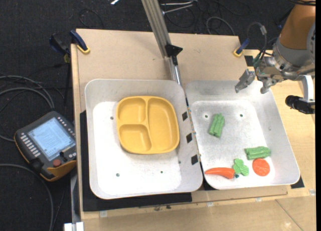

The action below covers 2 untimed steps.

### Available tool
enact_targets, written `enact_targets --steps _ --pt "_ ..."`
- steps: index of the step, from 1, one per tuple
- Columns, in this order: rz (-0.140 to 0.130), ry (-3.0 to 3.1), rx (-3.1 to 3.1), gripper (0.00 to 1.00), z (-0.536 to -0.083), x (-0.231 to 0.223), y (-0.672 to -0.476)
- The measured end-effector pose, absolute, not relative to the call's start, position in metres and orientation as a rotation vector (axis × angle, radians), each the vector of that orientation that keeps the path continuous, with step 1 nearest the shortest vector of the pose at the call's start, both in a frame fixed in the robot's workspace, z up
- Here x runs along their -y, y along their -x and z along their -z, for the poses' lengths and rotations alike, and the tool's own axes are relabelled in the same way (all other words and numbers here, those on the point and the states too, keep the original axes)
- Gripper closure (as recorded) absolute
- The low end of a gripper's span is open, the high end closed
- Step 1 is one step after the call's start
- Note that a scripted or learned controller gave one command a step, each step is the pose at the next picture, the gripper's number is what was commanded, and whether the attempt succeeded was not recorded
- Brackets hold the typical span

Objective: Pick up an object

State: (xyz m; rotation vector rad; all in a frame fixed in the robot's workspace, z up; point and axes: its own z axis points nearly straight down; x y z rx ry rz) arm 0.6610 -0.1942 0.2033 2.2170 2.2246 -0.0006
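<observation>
My gripper (254, 83) hangs over the far right corner of the right bin (281, 124), its two fingers spread apart with nothing between them. Below it in that bin lie a green ridged piece (217, 125) near the middle, a green bean-like piece (258, 151), a red round slice (261, 167), a small green leafy piece (241, 167) and an orange-red pepper (220, 172) along the near edge. The gripper is well above and behind all of them.
A yellow divided plate (148, 124) lies in the left bin (100, 139). A metal pole (156, 14) slants across the back of the bench. A teach pendant (47, 144) sits off the bench at left. Clamps (80, 41) hold the board's far corners.
</observation>
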Motion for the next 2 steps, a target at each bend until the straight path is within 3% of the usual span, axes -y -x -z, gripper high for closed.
enact_targets --steps 1,2 --pt "0.002 -2.217 -2.224 0.00 -0.203 0.194 -0.661" --pt "0.004 -2.218 -2.228 0.00 -0.159 0.190 -0.666"
